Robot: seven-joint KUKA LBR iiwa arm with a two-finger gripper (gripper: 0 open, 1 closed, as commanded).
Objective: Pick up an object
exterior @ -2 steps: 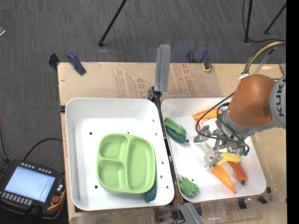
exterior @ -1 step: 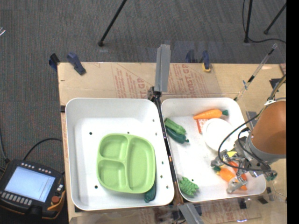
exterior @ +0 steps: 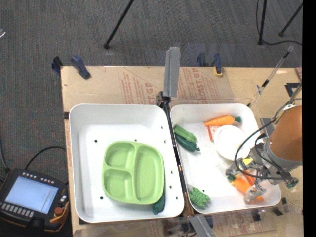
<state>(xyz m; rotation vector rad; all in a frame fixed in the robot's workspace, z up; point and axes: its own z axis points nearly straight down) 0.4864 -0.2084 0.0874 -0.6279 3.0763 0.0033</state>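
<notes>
Gripper (exterior: pixel 253 187) hangs low over the right bin's (exterior: pixel 217 207) near right corner, touching or just above an orange toy carrot (exterior: pixel 240 183); whether it grips cannot be told. A green divided plate (exterior: pixel 133 172) lies in the left bin (exterior: pixel 81 127).

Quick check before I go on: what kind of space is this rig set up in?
Most likely a robotics lab or test cell. Two white bins clamped to a cardboard-topped bench, a teach pendant on grey carpet, tripod legs behind, and toy food like a carrot.
</notes>
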